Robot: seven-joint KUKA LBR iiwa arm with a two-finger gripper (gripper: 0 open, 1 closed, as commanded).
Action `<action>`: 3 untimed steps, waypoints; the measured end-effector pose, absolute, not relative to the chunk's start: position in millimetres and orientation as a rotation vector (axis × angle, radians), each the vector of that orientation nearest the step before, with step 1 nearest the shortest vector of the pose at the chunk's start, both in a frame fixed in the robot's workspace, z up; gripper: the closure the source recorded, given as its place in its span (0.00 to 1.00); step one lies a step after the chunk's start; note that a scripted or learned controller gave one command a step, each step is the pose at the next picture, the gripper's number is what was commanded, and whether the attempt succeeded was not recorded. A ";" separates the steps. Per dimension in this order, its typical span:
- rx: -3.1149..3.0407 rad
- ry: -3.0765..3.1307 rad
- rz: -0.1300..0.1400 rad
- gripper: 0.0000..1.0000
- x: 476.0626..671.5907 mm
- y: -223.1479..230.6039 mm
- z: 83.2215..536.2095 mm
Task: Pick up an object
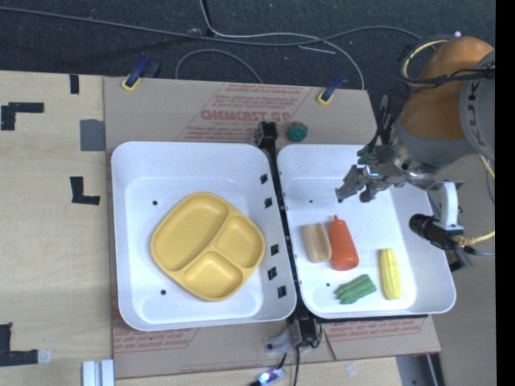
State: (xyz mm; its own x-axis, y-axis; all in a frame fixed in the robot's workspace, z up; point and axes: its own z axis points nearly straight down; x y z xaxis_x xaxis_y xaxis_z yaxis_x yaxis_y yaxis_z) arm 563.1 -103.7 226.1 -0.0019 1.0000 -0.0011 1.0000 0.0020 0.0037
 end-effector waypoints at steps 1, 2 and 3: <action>2.217 2.221 0.003 1.00 564.2 -103.6 269.3; 2.216 2.230 -0.001 1.00 580.1 -46.2 251.5; 2.217 2.231 -0.002 1.00 590.9 12.3 234.0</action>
